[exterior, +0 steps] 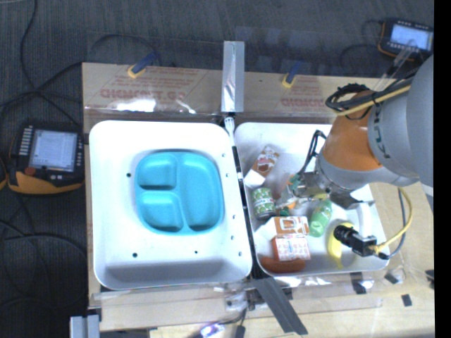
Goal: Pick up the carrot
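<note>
We are reaching the gripper (299,186) down into the right bin (248,141), among a green bottle (320,219), a small can (263,202) and an orange-and-white box (290,236). A thin orange sliver beside the gripper may be the carrot (289,205). The left bin (106,210) is holding a blue divided tray (178,191).

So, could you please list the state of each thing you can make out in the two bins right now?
Blue tray: flat in the left bin, compartments bare.
Gripper: low in the right bin, over the pile.
Orange box: lying flat near the front.
Green bottle: lying beside the box.
Carrot: cannot pick out for certain.
</note>
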You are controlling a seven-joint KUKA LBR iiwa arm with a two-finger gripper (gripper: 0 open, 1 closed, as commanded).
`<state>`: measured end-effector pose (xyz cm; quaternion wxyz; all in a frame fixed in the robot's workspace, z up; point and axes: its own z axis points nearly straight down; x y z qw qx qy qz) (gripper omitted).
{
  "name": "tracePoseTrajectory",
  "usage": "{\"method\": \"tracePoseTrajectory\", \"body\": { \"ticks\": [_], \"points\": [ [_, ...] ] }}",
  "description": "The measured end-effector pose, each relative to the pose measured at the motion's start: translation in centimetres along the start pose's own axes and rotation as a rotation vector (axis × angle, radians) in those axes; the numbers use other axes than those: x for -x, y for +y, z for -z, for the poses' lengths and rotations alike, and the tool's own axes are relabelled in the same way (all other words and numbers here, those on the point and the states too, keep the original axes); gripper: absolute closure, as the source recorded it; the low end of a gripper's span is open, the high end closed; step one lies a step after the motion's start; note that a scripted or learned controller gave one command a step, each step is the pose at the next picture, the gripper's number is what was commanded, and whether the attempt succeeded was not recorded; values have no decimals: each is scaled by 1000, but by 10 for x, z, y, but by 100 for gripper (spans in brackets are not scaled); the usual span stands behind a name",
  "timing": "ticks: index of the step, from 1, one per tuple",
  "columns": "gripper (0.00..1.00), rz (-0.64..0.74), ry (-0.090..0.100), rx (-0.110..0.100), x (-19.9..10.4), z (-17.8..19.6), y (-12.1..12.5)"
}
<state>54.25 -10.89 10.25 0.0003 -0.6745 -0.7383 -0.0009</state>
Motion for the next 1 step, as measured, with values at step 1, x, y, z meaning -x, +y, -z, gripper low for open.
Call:
{"method": "tracePoseTrajectory", "body": {
  "ticks": [1],
  "points": [
    [100, -100, -4, -4, -47, 99, 22]
  ]
}}
